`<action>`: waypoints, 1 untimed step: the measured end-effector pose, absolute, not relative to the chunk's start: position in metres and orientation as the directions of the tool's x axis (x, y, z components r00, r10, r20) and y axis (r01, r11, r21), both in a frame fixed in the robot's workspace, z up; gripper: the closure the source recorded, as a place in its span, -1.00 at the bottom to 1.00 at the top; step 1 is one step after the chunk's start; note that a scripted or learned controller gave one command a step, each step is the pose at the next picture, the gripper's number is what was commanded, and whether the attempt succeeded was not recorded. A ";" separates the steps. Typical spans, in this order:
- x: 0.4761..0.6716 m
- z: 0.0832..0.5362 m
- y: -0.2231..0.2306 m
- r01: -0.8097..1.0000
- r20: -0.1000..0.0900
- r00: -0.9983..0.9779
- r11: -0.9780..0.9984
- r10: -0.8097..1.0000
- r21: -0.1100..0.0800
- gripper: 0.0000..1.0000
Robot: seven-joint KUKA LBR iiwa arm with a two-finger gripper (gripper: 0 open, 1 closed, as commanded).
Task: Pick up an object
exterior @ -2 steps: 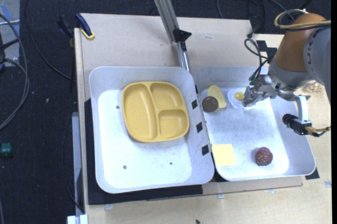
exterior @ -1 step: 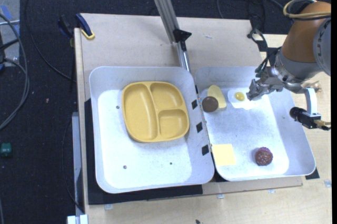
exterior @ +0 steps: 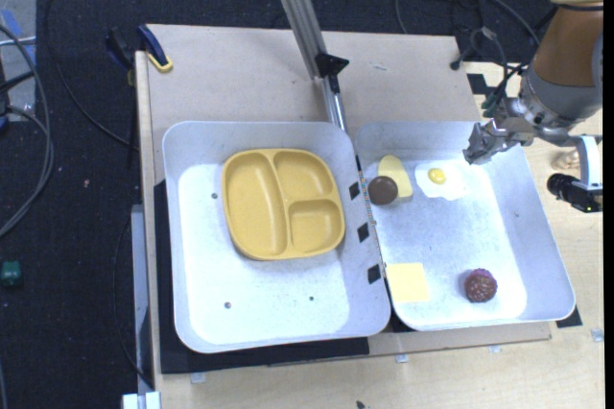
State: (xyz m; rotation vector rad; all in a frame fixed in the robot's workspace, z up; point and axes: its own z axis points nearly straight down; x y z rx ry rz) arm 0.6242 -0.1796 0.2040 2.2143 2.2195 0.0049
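The right bin (exterior: 508, 234) holds a fried egg toy (exterior: 440, 180), a brown round piece (exterior: 383, 190) against a pale yellow piece (exterior: 397, 177), a yellow cheese square (exterior: 407, 281) and a dark red patty (exterior: 480, 285). My gripper (exterior: 479, 149) hangs over the bin's back right part, just right of the egg and apart from it. Nothing shows between its fingers.
The left bin (exterior: 192, 282) bears a yellow divided plate (exterior: 283, 203). A metal pole (exterior: 299, 4) slants down to the gap between the bins. Black clips (exterior: 363, 205) sit along the shared edge. Cables lie on the dark floor around the bench.
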 end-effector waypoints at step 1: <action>0.625 0.236 -0.180 1.000 -0.002 -0.002 0.003 1.000 0.005 1.00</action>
